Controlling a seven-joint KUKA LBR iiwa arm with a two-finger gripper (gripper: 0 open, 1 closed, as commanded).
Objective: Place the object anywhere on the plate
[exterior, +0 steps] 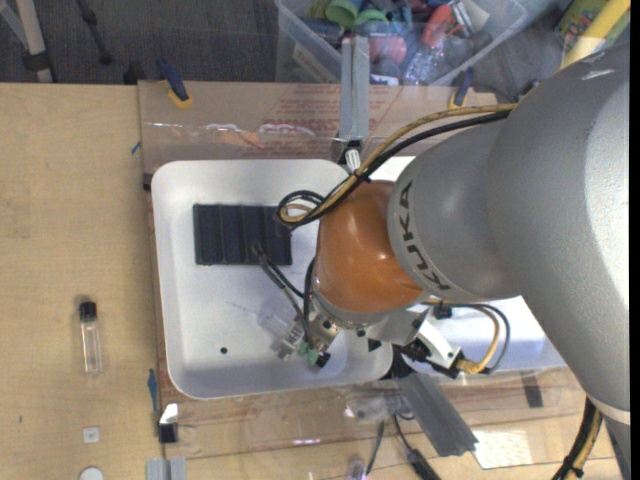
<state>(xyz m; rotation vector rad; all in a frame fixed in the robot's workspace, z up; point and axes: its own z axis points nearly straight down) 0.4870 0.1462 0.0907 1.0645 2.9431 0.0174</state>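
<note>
Left of the white bin (180,268), on the tan bench (60,188): a small clear vial (90,335) with a dark cap lies by itself, well apart from the bin.
White bin: it sits on the bench, and its right side is hidden under the arm.
Black plate (243,234): a flat, dark thing with ridges lies inside the bin, in the upper left part, close to the bin's back wall.
Small thing (290,340): a little clear and green bit is low in the bin, near the front wall and apart from the black plate. It is too small and blurry to name.
Gripper (312,348): it hangs low in the bin, right at the small thing. I cannot tell if it is open or closed.
Arm (480,208): big and grey with an orange band (355,253), it covers the bin's right side.
Behind the bin: a clear tub (400,18) full of bright toys.
</note>
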